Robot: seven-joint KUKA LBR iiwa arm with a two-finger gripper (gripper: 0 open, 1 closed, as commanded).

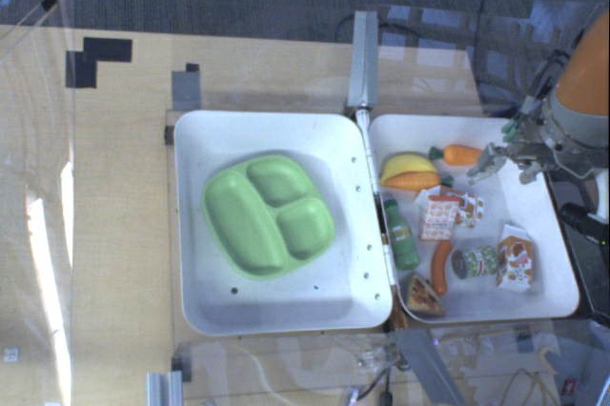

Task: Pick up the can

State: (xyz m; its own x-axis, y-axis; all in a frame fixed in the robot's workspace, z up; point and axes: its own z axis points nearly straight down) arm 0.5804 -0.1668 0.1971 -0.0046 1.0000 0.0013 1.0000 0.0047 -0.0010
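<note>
1. the two-finger gripper hangs over the far right part of the right-hand shallow white bin, its fingers spread apart and grasping nothing.
2. the small cylindrical can with a green label lies on its side in the near part of that bin, well apart from the gripper.
3. just right of the can stands a small white carton with red print; just left of it lies a slim red-orange sausage.
4. a green bottle lies along the bin's left wall, and a pizza-like wedge sits in the near left corner.
5. farther back are a yellow banana, an orange carrot (closest to the gripper) and a red-and-white packet.
6. the left-hand shallow white bin holds a green three-compartment plate.
</note>
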